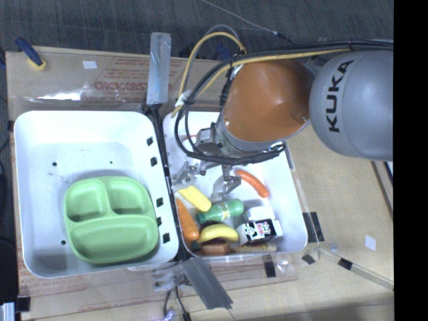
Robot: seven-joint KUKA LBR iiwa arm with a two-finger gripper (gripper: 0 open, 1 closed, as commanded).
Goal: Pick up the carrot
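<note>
— So where's the carrot (186, 221)?
— Lying against the left wall of the right bin (297, 199), next to a yellow corn piece (194, 197) and a banana (219, 233), with nothing gripping it.
— And the gripper (227, 187)?
— Hanging low over that bin's middle, just above a green vegetable (221, 211), with an orange sausage (254, 182) to its right. Whether it's parted or closed, I cannot tell.
— The left bin (33, 139)?
— Holds a green divided plate (110, 219)
</note>
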